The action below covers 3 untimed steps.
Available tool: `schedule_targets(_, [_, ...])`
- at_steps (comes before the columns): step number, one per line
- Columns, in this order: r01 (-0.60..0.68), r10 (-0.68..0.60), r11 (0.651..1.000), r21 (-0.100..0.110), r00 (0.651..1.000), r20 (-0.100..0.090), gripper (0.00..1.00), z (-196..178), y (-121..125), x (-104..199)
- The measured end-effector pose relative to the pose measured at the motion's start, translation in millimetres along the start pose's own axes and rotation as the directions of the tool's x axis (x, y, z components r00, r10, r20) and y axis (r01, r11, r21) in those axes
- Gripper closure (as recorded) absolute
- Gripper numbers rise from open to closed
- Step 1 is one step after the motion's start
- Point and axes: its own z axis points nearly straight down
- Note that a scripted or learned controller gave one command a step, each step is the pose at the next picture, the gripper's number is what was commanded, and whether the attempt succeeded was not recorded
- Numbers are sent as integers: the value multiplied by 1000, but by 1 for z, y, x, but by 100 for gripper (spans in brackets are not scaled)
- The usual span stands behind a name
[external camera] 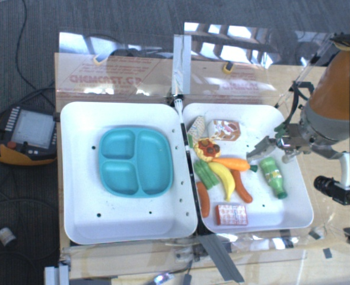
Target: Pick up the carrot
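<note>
I'm over the right bin [293, 218], and nearest the camera there lies a red packet [231, 214] by the front wall, with a red sausage [203, 199] along the divider. Just beyond, a second sausage [242, 190], a banana [223, 179] and a green cucumber [206, 172] bunch together mid-bin. There's my carrot [231, 164], lying crosswise, orange, touching the banana's top and sitting just under the pizza slice [207, 149]. My gripper [259, 151] hangs just off the carrot's right tip, fingers parted in a narrow vee and holding nothing. A green bottle [273, 177] lies beside me, close to my lower finger. To do this well, I judge I should slide left along the carrot toward its middle, turn so my fingers straddle it across its width, and come straight down; the far finger needs the thin gap beside the pizza slice, the near one the gap above the banana, so a sloppy line could nudge either. Farther back rest a wrapped snack [225, 130] and a pale packet [196, 127] near the rear wall. Open room is on the right half of the bin; the left bin [80, 218], holding a blue tray [134, 161], is well apart.
</note>
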Motion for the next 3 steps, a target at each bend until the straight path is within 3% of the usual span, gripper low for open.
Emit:
schedule_targets(1, [11, -11, 1000, 1, 1000, 1, 0, 65, 56, 41])
schedule_targets(2, [-88, 88, 996, -14, 996, 2, 0, 159, 57, 19])
schedule_targets(3, [-88, 88, 996, -15, 996, 0, 100, 150, 57, 20])
